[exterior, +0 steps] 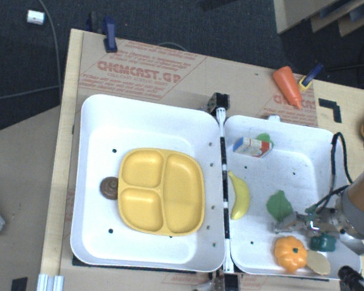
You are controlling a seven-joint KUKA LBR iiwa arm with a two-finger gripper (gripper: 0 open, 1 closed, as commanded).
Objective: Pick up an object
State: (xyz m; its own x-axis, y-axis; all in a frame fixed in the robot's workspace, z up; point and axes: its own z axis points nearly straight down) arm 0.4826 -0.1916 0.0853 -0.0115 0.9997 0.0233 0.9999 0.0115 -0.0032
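Note:
The right bin [304, 163] holds several small things: a yellow banana [240, 197] against its left wall, a green lump [279, 205] in the middle, an orange pumpkin-like toy [290, 254] near the front wall, and a pale beige piece [319, 263] beside it. A small red, white and green container [252, 145] lies at the back. My gripper [316, 228] reaches in from the right and hangs low over the bin's right front, just right of the green lump and above the orange toy. A teal bit [324, 242] and a grey piece [285, 226] show right by it.
The left bin [101, 127] carries a yellow divided plate [160, 191] with a brown round object [110, 187] at its left edge. An orange cone-shaped item [288, 87] lies on the bench behind the right bin. A blue clamp [109, 34] sits at the back left.

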